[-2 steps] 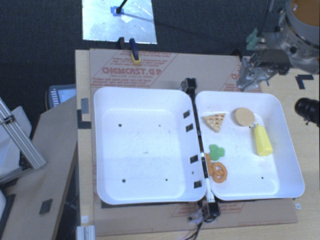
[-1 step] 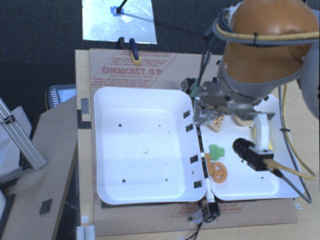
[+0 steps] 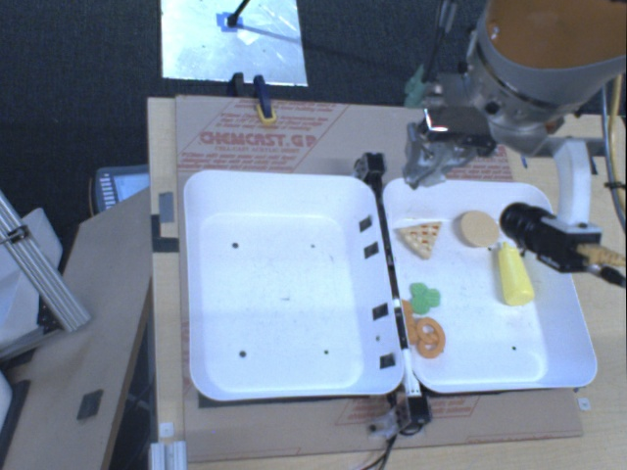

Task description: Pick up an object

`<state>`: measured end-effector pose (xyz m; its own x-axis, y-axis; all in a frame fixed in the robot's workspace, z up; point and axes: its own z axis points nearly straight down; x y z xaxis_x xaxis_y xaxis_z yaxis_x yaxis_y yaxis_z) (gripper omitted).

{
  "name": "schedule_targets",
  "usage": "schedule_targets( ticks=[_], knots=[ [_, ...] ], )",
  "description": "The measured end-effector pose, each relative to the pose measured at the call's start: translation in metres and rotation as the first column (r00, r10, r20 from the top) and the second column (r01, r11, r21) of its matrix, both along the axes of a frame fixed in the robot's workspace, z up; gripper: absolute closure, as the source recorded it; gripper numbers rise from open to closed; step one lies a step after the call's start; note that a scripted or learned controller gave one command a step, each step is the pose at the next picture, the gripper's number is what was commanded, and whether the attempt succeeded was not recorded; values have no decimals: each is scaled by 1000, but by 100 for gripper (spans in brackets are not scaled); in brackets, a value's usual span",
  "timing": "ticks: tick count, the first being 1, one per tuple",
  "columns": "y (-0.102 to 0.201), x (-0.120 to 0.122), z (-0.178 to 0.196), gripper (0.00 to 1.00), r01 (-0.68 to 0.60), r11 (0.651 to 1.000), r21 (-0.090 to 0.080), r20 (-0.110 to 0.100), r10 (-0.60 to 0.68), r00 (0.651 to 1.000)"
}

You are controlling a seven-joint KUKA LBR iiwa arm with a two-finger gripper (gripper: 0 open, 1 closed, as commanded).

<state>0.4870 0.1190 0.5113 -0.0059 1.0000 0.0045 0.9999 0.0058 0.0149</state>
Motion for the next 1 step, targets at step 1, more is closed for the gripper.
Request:
schedule_targets(
  ticks=[1],
  knots=[
    [51,-1,7,100,-3,1000,-2,-11,3,1000]
  ],
)
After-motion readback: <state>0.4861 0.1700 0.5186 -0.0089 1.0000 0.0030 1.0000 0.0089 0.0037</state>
